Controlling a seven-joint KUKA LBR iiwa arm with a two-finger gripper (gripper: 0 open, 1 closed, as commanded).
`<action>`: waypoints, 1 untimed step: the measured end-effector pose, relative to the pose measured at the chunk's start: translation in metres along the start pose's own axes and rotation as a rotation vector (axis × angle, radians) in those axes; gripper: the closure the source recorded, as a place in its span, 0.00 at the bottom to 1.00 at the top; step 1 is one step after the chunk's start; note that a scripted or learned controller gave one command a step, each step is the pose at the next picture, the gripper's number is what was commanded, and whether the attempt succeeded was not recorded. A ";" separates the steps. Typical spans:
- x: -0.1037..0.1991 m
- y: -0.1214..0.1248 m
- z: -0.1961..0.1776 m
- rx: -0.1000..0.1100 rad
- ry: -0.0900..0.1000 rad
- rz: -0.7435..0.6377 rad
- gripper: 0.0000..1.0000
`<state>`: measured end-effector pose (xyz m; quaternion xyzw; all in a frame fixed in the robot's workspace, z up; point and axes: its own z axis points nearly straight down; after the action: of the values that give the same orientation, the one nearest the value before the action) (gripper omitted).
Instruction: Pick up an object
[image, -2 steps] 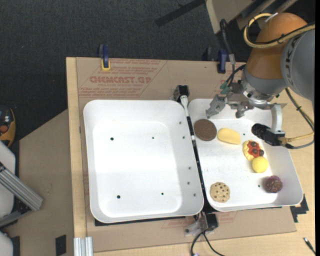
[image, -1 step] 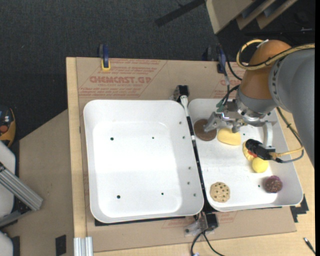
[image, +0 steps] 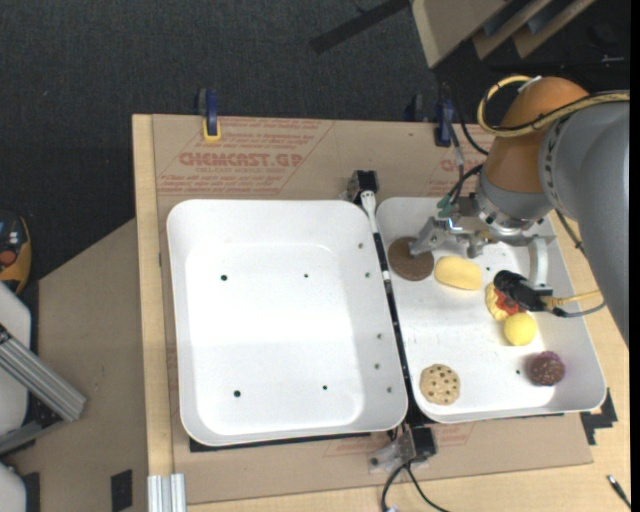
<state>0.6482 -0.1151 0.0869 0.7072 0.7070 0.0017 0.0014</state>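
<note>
So the arm (image: 590, 170) comes in from the right and the hand (image: 452, 235) is sitting low over the far end of the right bin (image: 480, 405). Honestly can't tell if the hand is apart or together from this angle, the wrist blocks most of it. Nothing visibly clamped in it either.

Everything you could pick is in that right bin. A flat brown disc (image: 410, 262) lies just beside the divider between the bins, right under the left side of the hand. Next to it, nearly touching, there's a pale yellow oval lump (image: 458, 273) just below the hand. Further toward the right there's a small red and yellow thing (image: 494, 300), partly hidden, and a yellow ball (image: 519, 330) just in front of it. A dark purplish round thing (image: 546, 369) sits near the front right corner, and a chocolate chip cookie (image: 439, 383) lies flat at the front, close to the divider and well apart from the hand.

The left bin (image: 270, 230) sits right alongside, touching the right one. Both are on the table (image: 250, 160), which has red CHEMCAST lettering on it
</note>
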 end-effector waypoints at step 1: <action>0.057 0.022 -0.266 -0.016 -0.002 -0.006 0.00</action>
<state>0.6689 -0.0580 0.3533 0.7053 0.7089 0.0068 0.0079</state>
